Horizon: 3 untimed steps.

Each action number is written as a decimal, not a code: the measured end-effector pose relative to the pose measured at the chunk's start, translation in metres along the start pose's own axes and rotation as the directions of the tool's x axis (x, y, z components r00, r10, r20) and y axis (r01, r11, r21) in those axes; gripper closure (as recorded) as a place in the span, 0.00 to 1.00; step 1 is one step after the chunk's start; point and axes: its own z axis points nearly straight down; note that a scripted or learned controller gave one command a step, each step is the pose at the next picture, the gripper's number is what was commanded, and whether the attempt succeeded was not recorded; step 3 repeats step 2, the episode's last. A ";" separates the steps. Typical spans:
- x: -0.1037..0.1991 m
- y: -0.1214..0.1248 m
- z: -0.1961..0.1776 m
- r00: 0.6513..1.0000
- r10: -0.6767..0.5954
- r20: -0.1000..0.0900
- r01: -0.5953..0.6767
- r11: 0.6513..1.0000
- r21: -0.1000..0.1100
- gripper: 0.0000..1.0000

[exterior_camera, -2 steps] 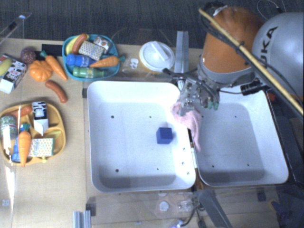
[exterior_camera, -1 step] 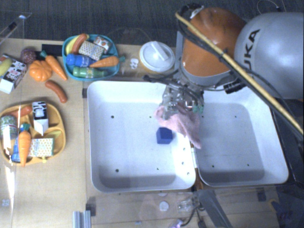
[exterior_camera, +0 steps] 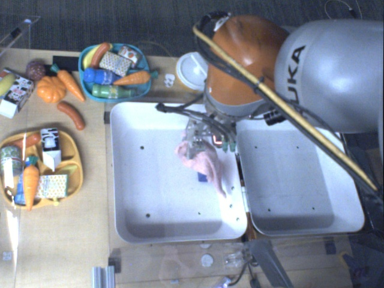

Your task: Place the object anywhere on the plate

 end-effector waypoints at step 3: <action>0.019 0.045 0.014 1.000 0.002 0.000 -0.002 1.000 0.000 0.00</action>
